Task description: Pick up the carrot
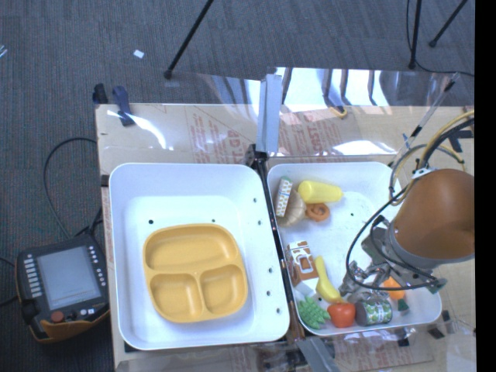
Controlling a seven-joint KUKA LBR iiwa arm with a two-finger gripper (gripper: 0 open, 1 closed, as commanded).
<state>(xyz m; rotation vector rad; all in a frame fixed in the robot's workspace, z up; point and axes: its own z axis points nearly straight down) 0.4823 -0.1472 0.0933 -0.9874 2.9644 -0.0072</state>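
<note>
The carrot is a small orange piece with a green tip, lying near the front right corner of the right bin. Most of it is hidden under the arm's wrist. My gripper hangs low over that corner, just left of the carrot and above a can. From this angle I cannot tell whether anything sits in the gripper.
The right bin also holds a yellow cylinder, a bread piece, an orange ring, a carton, a banana, green leaves and a tomato. A yellow divided plate lies in the left bin.
</note>
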